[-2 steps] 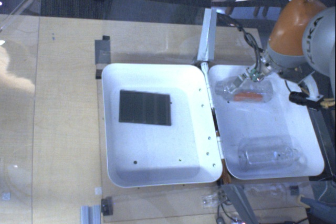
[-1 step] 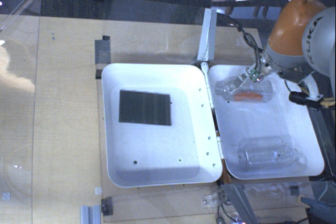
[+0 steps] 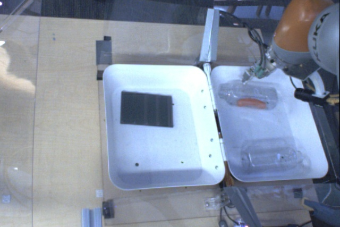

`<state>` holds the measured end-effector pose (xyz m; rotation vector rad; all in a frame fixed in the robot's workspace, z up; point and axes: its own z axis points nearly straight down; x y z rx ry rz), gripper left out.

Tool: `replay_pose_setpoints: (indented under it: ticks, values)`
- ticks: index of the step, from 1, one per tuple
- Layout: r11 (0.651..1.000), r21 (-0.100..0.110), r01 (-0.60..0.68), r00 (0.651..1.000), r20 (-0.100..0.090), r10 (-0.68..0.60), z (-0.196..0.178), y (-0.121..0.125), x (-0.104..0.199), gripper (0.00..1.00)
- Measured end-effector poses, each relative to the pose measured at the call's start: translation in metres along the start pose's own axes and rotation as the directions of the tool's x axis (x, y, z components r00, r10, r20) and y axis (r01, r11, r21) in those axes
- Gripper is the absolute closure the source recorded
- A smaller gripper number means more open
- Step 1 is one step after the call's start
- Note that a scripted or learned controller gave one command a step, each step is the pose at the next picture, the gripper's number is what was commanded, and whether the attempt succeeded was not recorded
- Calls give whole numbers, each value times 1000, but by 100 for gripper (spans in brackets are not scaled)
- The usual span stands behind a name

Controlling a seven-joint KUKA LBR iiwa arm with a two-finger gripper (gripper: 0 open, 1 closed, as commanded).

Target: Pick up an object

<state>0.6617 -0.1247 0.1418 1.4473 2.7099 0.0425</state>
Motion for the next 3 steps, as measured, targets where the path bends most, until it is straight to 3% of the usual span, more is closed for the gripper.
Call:
replay_pose_setpoints:
  ticks: [1,2,3]
  values:
    - [1000,3,0,1000,-4,0,1,0,1,0]
    - [998,48,-35,999,-38,37,49,-31,56,0]
    - [989,51,-136,990,-33,138,45,-73,67,0]
